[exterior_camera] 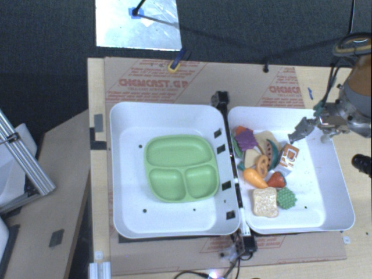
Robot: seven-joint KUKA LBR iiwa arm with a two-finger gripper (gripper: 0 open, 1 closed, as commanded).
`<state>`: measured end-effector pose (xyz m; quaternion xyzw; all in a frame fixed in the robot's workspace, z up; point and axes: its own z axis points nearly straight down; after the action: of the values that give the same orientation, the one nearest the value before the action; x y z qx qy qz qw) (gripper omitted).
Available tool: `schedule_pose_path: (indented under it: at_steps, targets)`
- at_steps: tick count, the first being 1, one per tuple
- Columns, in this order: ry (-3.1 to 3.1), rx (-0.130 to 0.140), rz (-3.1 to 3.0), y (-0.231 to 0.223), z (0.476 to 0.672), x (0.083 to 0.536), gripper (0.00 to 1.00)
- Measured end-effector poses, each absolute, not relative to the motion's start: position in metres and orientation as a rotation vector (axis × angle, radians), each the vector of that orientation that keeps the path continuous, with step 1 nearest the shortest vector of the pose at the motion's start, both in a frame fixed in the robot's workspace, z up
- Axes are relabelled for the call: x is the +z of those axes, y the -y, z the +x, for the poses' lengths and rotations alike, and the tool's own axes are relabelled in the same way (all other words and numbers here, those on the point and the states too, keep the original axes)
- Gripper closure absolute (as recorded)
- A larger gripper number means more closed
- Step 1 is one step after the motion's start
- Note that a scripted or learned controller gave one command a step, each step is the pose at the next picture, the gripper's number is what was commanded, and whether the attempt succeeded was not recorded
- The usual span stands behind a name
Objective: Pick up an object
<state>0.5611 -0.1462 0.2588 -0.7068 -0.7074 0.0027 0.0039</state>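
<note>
We see the hand (297, 129) reaching in over the right bin (331, 173) from its right edge, poised near the far right part of that bin, just above and beside a small orange-and-white carton (289, 155); whether its fingers stand apart or together we cannot tell, since they are small and blurred against the white wall; nothing shows between them, so we judge that nothing is held. The things to pick lie heaped in the left half of the right bin: a purple piece (245, 138) near the far left corner, an orange carrot-like piece (254, 178) by the divider, a red piece (277, 180), a slice of toast (265, 202) and a green piece (286, 198) toward the near edge; the left bin (125, 156) carries a green divided tray (180, 167) at its middle.

We judge the risk to lie in the crowding; the pieces touch or overlap, so a descent onto the heap may land on two at once, push them apart, or close on an edge that slips out; the carton, nearest the hand, looks light and may tip or skid if struck off centre.
</note>
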Motion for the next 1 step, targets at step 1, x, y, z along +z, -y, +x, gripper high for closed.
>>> schedule_pose_path:
  at_steps: [1]
  targets:
    - [2.226, -0.002, -2.219, 0.146, 0.5632, 0.2649, 0.0]
